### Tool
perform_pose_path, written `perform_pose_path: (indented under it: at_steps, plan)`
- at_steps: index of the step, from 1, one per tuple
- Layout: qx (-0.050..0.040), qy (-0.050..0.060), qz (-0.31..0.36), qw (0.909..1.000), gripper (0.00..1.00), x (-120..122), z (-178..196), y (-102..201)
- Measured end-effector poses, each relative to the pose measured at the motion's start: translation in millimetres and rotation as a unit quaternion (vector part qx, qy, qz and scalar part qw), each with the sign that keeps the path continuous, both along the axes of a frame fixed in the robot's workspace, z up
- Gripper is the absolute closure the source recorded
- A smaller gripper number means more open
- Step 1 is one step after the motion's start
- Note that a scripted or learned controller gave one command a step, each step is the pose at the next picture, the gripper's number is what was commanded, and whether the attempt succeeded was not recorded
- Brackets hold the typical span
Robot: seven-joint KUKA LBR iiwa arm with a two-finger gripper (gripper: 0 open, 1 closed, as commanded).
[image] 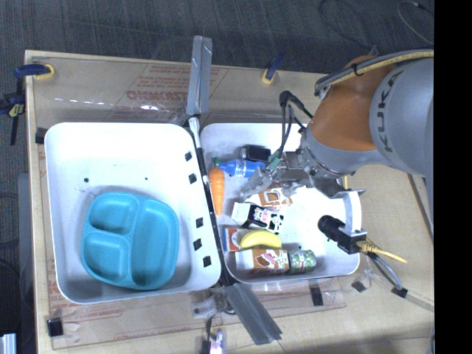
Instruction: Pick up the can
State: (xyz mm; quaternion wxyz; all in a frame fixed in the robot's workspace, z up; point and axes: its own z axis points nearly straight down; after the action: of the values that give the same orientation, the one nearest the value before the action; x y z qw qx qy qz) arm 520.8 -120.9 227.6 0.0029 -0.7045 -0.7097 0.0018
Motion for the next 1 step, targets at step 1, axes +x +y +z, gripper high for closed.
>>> perform_pose_path:
  at_steps: [1]
  plan:
    - [-0.0018,-0.006,-0.069,0.9976,0.00,5.8,-103.3,-34.0]
